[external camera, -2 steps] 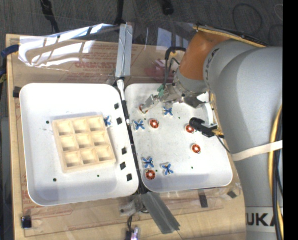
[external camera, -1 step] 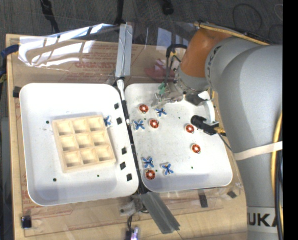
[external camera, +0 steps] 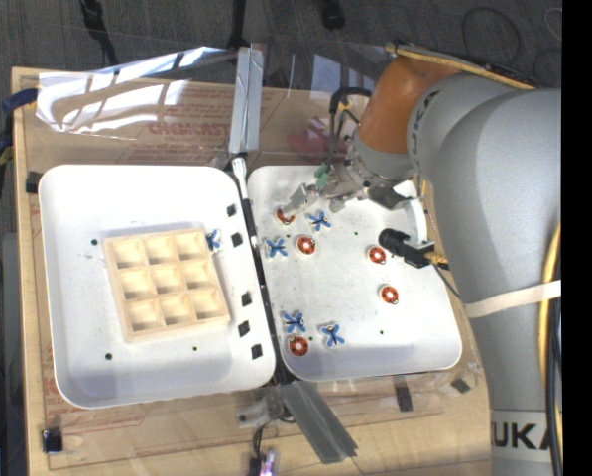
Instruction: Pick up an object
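at far edge of right bin (external camera: 444,350), end effector (external camera: 327,188) low, grip state unclear; nearest blue jack (external camera: 320,220) lies just nearside of it.

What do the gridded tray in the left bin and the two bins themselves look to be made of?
The gridded tray looks like pale unfinished wood or a similar matte light-tan material: nine square pockets with thick dividers, no shine. The left bin and right bin look like white moulded plastic, smooth with rounded corners and raised rims; the right one is speckled with small dark marks.

Grey rounded arm (external camera: 484,196) with orange band (white "UKA" lettering visible).
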Motion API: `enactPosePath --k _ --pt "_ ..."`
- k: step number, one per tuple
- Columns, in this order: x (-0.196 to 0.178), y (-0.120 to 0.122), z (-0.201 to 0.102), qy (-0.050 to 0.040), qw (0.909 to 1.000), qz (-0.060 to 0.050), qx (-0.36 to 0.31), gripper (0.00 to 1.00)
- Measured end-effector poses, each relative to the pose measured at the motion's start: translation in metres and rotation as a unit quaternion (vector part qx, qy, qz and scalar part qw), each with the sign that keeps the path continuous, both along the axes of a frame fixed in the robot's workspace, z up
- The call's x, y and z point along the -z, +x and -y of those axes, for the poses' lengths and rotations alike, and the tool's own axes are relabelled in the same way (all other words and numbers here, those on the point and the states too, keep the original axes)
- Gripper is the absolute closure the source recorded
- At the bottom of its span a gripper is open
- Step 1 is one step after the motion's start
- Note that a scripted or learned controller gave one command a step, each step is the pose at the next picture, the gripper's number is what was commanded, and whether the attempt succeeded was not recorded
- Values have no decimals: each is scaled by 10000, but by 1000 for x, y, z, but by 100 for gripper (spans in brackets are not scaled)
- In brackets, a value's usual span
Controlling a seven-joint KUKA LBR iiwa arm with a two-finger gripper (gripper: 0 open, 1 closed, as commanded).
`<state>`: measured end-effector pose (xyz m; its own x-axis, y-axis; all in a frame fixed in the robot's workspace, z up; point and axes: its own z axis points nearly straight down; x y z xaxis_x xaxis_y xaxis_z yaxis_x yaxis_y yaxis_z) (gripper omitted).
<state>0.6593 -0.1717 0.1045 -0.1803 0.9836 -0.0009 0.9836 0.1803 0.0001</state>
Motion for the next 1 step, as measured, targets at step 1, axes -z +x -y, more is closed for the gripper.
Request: enactPosePath --k 1 --pt "14 -9 -39 11 9975 -29 -704 0"
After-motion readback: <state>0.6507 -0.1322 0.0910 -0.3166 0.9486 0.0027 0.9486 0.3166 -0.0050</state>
